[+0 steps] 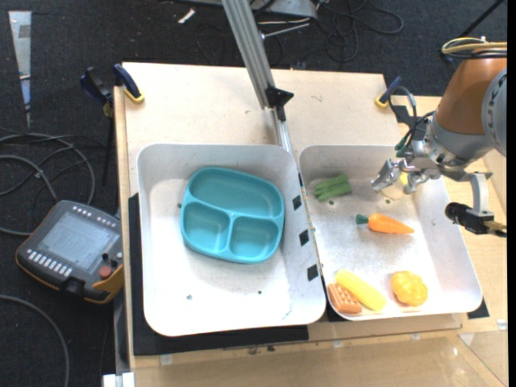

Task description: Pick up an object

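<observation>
Nearest, along front wall of right bin (451,240): orange waffle piece (344,298), touching yellow corn-like piece (361,290); yellow lumpy toy (409,288) apart to right. Mid-bin: toy carrot (389,225), lying flat, green tip leftward. Further back: green bean pod (332,187) near left wall. Gripper (397,178) above rear of right bin, just behind carrot, fingers spread, pinching nothing. Left bin (161,280): teal three-compartment plate (232,214), centred. Beyond bins: bare bench top (201,103), slanted metal pole (250,39).
</observation>
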`<state>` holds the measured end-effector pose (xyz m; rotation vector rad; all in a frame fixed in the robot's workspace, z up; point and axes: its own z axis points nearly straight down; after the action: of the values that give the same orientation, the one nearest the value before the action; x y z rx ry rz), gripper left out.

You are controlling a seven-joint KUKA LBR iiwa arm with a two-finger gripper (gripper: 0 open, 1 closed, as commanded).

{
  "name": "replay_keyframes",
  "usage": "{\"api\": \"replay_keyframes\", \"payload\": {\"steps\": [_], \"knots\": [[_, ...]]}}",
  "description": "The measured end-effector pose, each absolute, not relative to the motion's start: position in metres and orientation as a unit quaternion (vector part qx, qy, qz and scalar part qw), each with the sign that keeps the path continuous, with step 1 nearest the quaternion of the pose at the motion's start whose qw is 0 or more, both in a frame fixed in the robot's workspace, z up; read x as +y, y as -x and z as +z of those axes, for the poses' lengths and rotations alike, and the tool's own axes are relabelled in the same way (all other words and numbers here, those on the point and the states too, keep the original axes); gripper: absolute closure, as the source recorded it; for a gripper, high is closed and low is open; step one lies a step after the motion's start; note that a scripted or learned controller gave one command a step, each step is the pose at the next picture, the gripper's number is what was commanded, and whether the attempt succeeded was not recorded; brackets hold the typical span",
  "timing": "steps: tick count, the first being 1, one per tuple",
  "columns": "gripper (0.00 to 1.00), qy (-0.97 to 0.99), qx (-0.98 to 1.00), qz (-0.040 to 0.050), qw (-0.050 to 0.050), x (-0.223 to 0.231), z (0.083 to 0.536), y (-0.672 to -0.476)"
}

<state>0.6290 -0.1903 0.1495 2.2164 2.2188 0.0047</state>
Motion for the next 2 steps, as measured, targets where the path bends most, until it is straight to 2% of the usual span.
{"api": "replay_keyframes", "payload": {"steps": [1, 2], "knots": [[1.0, -0.706, 0.708, 0.0022, 0.004, -0.185, 0.208, -0.639], [1.0, -0.706, 0.708, 0.001, 0.002, -0.185, 0.224, -0.64]]}}
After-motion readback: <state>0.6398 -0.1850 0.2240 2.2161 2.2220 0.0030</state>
